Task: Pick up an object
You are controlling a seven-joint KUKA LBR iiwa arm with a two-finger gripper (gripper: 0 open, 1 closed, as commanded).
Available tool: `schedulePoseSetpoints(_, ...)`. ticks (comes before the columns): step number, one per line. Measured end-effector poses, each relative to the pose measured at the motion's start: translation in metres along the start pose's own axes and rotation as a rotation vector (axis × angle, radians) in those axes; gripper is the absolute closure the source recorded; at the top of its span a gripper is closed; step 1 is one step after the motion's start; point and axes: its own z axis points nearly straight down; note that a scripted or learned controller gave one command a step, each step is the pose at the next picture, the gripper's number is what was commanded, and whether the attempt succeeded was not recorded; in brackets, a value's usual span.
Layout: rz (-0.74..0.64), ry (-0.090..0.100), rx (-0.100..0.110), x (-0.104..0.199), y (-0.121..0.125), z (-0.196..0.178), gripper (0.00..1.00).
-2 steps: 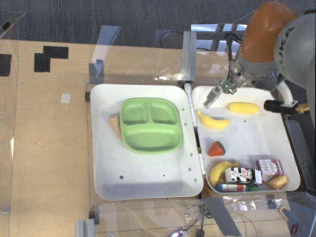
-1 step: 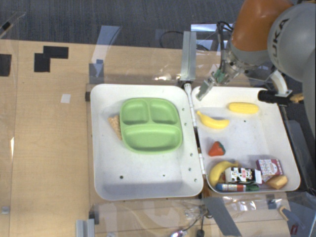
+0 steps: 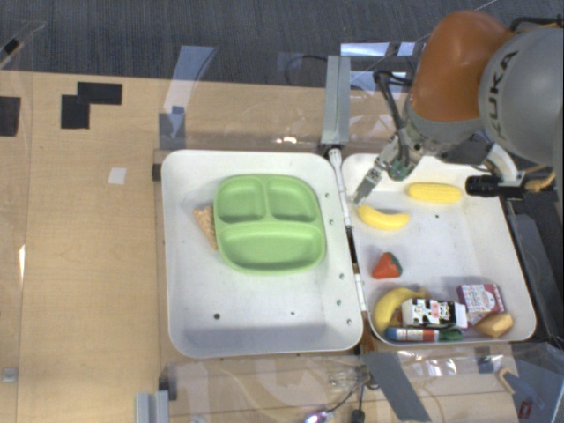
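My gripper (image 3: 366, 189) hangs low over the upper left corner of the right bin (image 3: 520, 263), close to the divider between the bins. Just below and to its right lies a small yellow banana (image 3: 384, 219); I see nothing between the gripper's tips. A yellow corn cob (image 3: 434, 193) lies to the right of the gripper. Further down the bin sit a red strawberry (image 3: 386, 265), a round yellow fruit (image 3: 391, 307), a small printed carton (image 3: 431, 311), a marker (image 3: 421, 333), a pink box (image 3: 480, 299) and a tan bun-like item (image 3: 496, 324).
The left bin (image 3: 256, 324) holds a green divided plate (image 3: 267, 222) with a tan cracker (image 3: 205, 226) tucked at its left edge. The grey arm with its orange band (image 3: 449, 60) reaches in over the right bin's top right. A metal bracket (image 3: 333, 104) stands behind the bins.
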Motion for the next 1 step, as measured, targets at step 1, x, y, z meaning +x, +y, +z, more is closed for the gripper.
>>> schedulePoseSetpoints(1,0.176,-0.002,-0.001,-0.0361,-0.0475,0.0905,0.00)
